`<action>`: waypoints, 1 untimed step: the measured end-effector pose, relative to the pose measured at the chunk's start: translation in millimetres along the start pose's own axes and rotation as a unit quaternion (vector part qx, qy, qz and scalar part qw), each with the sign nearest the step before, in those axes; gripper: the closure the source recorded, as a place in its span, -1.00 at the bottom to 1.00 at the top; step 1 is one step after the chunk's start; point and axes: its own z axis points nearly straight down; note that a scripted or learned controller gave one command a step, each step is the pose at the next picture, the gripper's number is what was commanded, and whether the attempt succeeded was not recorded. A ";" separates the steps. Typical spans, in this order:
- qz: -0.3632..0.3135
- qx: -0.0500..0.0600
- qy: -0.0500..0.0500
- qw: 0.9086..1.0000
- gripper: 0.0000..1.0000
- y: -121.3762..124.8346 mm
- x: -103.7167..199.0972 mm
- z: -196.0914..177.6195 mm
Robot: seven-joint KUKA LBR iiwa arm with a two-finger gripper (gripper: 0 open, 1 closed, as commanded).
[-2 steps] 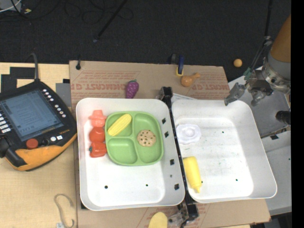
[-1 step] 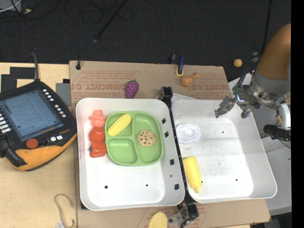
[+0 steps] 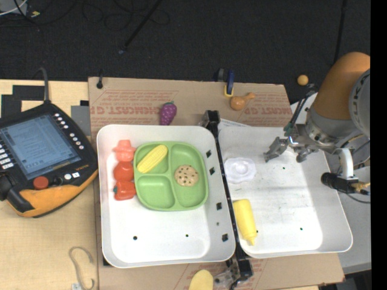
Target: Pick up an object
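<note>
Our hand (image 3: pixel 289 150) hung open over the right bin's (image 3: pixel 314 222) far edge, holding nothing; we judged it should centre over the white lid (image 3: pixel 240 169) before closing.

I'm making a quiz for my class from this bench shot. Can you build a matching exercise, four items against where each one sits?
Things:
1. corn cob
2. cookie
3. yellow bottle
4. purple grapes

Places:
A. on the cardboard behind the bins
B. right bin, near its front left corner
C. green plate's top left compartment
D. green plate's top right compartment

Pairs: 1-C, 2-D, 3-B, 4-A
</note>
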 end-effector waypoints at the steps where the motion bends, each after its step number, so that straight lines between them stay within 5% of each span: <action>1: 0.000 0.000 0.000 1.000 -1.00 0.0 3.4 53.8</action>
